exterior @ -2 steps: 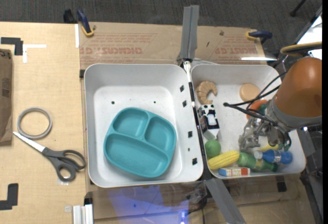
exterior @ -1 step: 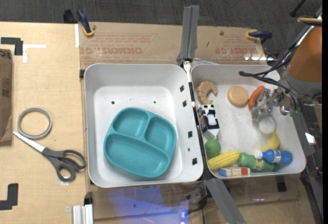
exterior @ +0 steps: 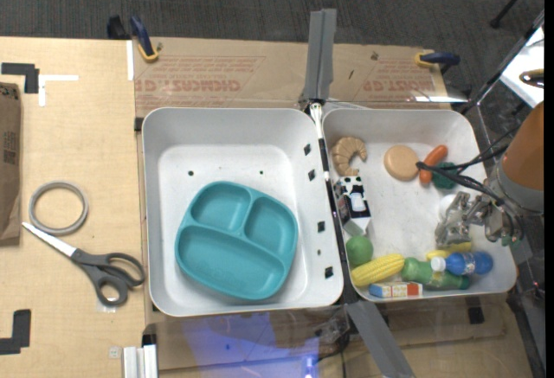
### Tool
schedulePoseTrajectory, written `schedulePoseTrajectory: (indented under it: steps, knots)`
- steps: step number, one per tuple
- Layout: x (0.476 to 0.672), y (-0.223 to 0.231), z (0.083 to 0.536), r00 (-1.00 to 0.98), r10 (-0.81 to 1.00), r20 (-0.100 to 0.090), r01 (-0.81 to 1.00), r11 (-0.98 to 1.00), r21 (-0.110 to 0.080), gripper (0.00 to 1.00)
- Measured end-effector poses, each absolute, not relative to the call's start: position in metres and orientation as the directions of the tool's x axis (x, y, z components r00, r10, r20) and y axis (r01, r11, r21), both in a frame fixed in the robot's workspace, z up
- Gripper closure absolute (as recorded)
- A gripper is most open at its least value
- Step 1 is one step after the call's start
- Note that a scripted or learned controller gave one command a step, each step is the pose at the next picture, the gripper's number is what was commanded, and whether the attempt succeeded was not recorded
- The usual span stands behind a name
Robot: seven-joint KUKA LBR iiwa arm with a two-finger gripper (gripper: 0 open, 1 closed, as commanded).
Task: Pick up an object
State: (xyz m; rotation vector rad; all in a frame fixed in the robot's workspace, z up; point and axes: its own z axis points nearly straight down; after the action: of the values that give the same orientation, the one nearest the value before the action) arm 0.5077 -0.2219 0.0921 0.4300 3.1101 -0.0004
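Gripper, grip state indeterminate, hangs over right bin near the corn: likely light, stiff plastic, slick; best pinched across its middle.

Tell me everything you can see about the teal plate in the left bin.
The teal plate is a divided tray with rounded corners, split by raised ridges into three compartments: two smaller ones toward the far side and one wide one nearest the camera. It looks like smooth matte plastic. It lies flat and right side up on the floor of the left bin, turned a little askew, toward the bin's near side. Its compartments hold nothing, and nothing besides the bin touches it.
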Motion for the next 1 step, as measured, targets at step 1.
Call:
schedulePoseTrajectory:
  steps: [1]
  knots:
    - [0.5918,-0.1192,0.0925,-0.970,0.244,-0.004,0.244,0.970,0.001,0.00]
